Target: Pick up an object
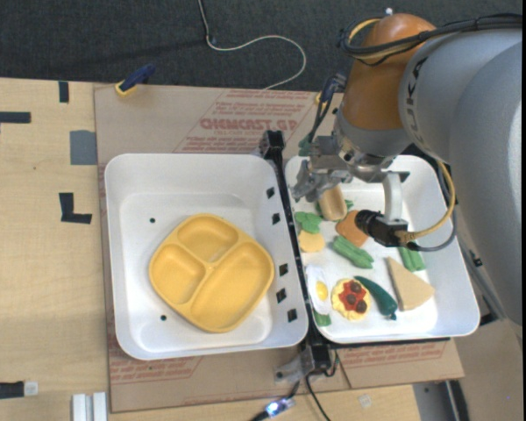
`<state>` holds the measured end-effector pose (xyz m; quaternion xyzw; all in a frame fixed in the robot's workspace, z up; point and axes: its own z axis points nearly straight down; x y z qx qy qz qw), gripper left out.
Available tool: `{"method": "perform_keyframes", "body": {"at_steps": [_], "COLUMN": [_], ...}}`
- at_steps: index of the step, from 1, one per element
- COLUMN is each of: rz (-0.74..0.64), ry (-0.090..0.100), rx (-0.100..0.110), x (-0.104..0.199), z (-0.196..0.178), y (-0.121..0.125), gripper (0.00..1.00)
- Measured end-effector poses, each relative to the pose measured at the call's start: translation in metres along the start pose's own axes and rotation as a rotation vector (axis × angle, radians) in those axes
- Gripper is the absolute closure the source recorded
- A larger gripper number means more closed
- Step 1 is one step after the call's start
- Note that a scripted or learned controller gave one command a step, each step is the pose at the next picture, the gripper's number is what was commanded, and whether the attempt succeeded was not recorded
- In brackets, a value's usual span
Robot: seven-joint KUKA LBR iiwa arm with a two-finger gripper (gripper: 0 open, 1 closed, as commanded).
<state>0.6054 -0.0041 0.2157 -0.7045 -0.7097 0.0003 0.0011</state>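
Two shallow white bins sit side by side on a bench covered with cardboard. The left bin (123,235) holds a yellow divided plate (212,272) lying flat near its centre. The right bin (460,318) holds a cluster of toy food. The grey arm with its orange band (381,68) reaches down over the far left corner of the right bin, and the gripper (320,181) hangs low there. How far it is open cannot be told, and nothing is seen held in it. Just beside the gripper, toward the bin's centre, lies a tan bread-like piece (332,203). Near the left wall are a green vegetable (309,222) and a yellow piece (312,242). Toward the near edge lie a fried egg (320,291), a small pizza (351,298), a dark green cucumber (379,295) and a cheese wedge (410,288).
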Motion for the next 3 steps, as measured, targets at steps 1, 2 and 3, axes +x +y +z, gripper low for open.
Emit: {"method": "perform_keyframes", "body": {"at_steps": [1,2,3], "rz": [0.0,-0.001,0.006], "ry": [0.0,0.001,-0.003], "rx": [0.0,-0.003,0.002], "x": [0.051,0.109,0.098], "z": [0.002,-0.015,0.003], "y": [0.001,0.021,0.017], "gripper": [1.0,1.0,1.0]}}
